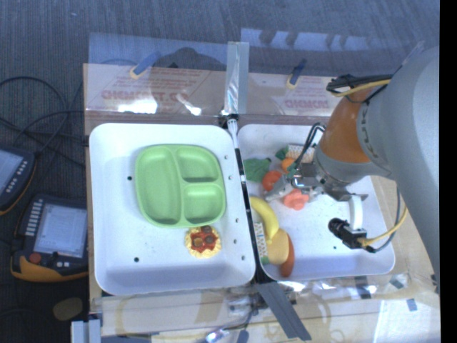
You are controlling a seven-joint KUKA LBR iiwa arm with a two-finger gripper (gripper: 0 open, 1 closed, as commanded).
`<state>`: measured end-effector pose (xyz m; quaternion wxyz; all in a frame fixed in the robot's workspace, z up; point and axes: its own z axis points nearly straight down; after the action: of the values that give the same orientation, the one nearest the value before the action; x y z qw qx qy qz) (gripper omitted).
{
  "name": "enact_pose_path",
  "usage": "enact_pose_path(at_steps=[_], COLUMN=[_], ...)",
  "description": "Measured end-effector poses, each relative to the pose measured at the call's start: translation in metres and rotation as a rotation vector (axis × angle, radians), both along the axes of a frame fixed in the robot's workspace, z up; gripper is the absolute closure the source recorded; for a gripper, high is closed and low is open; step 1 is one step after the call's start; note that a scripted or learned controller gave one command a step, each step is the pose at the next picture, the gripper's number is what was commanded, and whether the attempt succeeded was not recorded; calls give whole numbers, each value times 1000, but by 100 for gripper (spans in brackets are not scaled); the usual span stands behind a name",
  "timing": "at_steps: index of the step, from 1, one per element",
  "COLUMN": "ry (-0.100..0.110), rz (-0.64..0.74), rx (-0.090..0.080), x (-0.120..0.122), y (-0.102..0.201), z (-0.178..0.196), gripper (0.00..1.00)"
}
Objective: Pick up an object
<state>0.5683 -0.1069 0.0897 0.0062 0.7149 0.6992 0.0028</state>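
Reaching in from the right, the grey arm (410, 120) with its orange band (343, 131) hung low over the right bin (371, 259), and the gripper (300, 184) sat down among the toy food crowded at that bin's left end. Whether it was spread or pressed together I could not tell from where I stood; its metal parts blurred into the items around it, and nothing could clearly be seen pinched in it.

Just beside the gripper lay a small orange-red piece (295, 200), touching or nearly touching it, and a second red-orange piece (272, 180) sat a little to the left. A green leafy item (255, 168) rested against the bin's left wall, near the top. Lower along that same wall a yellow banana (266, 219) curved downward, and below it lay a brown and orange, rounded item (280, 250).

A black cable end (343, 231) dangled from the arm over the bare middle of the right bin.

In the left bin (114, 263) a green divided plate (178, 184) lay flat near the centre, with a small round yellow item topped in red (203, 241) just below it, touching or almost touching its lower rim.
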Motion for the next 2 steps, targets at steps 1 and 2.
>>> enact_pose_path(at_steps=[1,2], ry=[15,16], rz=[-381,-375], rx=[3,4], x=[-16,-47], y=[22,-27], z=[93,82], gripper=[0,0])
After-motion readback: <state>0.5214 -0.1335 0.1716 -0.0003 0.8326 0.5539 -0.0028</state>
